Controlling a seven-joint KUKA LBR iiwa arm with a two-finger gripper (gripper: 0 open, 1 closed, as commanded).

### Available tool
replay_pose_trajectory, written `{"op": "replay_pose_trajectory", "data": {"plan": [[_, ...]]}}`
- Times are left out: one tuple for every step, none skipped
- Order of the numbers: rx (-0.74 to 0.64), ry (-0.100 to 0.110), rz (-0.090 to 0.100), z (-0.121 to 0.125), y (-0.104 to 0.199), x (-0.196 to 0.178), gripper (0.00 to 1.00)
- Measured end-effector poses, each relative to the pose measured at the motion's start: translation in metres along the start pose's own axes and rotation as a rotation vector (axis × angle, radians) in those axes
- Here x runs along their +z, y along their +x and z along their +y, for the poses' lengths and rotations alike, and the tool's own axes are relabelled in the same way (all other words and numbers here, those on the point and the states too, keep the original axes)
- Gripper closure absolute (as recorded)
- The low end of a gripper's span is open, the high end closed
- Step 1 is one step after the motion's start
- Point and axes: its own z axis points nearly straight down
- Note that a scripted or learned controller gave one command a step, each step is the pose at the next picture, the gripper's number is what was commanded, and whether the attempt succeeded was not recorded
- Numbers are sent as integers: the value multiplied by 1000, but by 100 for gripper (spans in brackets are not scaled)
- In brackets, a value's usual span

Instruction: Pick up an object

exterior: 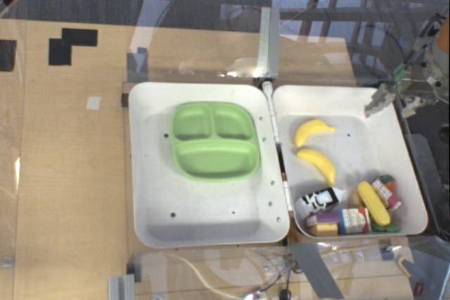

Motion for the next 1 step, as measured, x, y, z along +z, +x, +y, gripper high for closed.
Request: {"op": "replay_pose_trajectory", "data": {"plan": [[-171,-2,0,6,50,120,0]]}}
